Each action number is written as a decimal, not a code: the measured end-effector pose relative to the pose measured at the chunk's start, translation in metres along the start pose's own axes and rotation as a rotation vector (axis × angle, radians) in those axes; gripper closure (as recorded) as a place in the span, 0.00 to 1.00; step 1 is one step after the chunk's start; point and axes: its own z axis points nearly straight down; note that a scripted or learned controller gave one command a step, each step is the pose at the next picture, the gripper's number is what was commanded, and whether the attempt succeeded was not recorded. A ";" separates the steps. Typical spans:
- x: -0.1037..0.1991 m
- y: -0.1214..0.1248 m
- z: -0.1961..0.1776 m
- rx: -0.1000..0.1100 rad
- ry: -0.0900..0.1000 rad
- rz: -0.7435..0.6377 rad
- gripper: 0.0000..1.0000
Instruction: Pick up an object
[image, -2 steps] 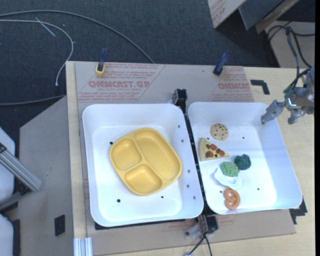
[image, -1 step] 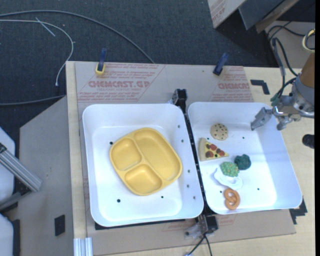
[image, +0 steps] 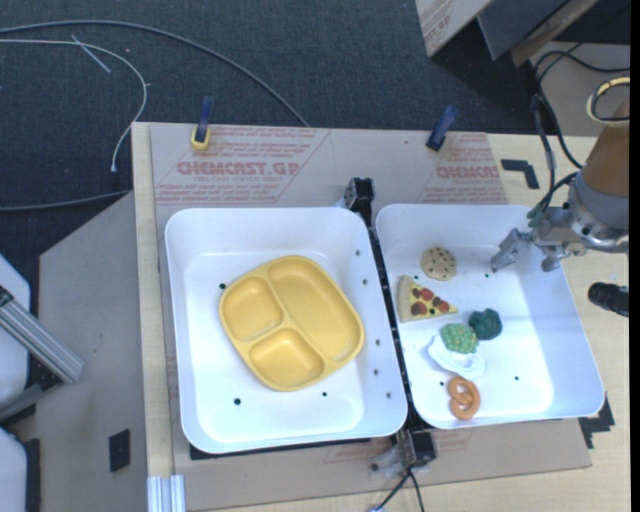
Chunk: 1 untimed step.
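Observation:
The right bin (image: 560, 390) holds several toy foods. A round cookie (image: 437, 263) lies near its back left, a pizza slice (image: 424, 299) just in front of it. Farther forward are a dark green piece (image: 486, 323), a light green broccoli (image: 459, 339) on a small white piece (image: 447, 356), and an orange pretzel (image: 463, 396). My gripper (image: 526, 254) hangs over the back right part of this bin, to the right of the cookie. Its two fingers are spread apart with nothing between them.
The left bin (image: 190, 400) holds a yellow divided plate (image: 290, 321). Black clamps sit between the bins at the back (image: 359, 193) and the front (image: 412, 448). Blue clips (image: 204, 128) (image: 441, 128) stand on the board's back edge.

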 end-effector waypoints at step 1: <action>0.001 -0.004 0.063 0.005 0.002 0.000 0.00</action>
